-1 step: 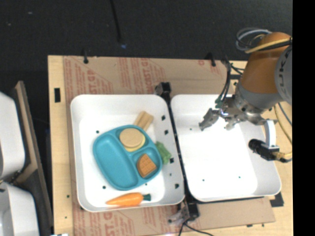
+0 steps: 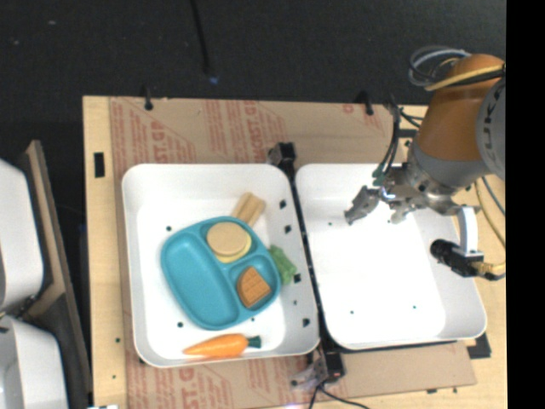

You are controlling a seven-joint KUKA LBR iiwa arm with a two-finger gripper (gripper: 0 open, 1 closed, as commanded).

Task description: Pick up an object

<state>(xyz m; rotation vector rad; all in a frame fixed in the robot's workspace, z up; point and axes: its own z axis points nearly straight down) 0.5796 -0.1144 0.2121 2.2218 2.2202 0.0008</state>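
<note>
Pale wooden desk (image 2: 106, 254) against a dark floor (image 2: 255, 32)

Printed cardboard sheet (image 2: 204, 130) covers the desktop — a thin black cable (image 2: 197, 28) crosses the floor behind, under even light.

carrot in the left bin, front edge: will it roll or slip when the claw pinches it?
The toy carrot looks rounded and tapered, so it may roll or squirt out of a pinch near its thin end. Its surface looks like smooth plastic, so probably slick, stiff and light. It lies close to the left bin's front wall, which may crowd one finger.
</note>
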